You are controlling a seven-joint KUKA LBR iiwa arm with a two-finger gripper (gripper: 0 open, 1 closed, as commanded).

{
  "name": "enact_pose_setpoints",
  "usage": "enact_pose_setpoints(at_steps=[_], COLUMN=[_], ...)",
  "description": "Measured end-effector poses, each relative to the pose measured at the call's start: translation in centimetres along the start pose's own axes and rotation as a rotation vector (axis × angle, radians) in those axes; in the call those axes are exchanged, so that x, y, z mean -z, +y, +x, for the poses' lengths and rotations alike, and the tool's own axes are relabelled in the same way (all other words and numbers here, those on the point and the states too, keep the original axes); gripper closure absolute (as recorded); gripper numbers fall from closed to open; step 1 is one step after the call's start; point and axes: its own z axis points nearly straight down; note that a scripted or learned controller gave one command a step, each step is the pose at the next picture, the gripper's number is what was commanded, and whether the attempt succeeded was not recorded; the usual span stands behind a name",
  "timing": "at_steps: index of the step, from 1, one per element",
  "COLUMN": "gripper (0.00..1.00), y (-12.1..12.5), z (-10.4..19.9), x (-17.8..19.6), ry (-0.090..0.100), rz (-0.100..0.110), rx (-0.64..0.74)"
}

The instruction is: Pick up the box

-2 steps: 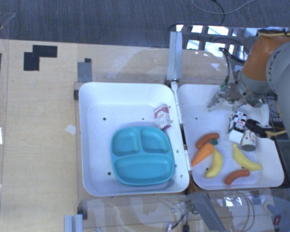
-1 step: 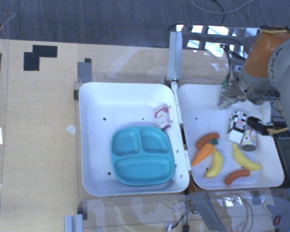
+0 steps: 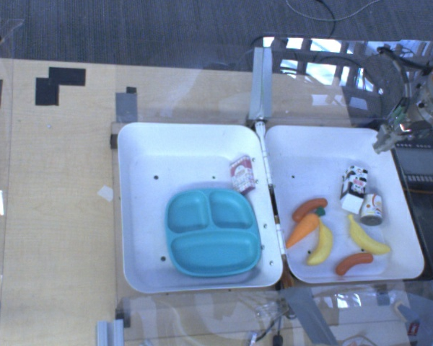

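A small red and white box (image 3: 242,174) leans against the right wall of the left bin (image 3: 137,193), just above the blue plate. The gripper (image 3: 387,137) hangs over the far right corner of the right bin (image 3: 303,150), well to the right of the box. It is apart from every object, and nothing shows beneath it.
A blue divided plate (image 3: 213,231) fills the left bin's front half. The right bin holds a black and white cow-print carton (image 3: 356,182), a small can (image 3: 372,209), two bananas (image 3: 366,238), a carrot (image 3: 303,229) and two sausages (image 3: 353,263).
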Motion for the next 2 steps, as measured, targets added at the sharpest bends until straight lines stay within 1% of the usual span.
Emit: enact_pose_setpoints(at_steps=[1, 2], gripper=[1.00, 1.00], y=[-7.1, -12.6], z=[1.5, 3.4], x=[-2.8, 1.2], ry=[0.003, 0.002], rz=[0.003, 0.002], rx=[0.090, 0.053])
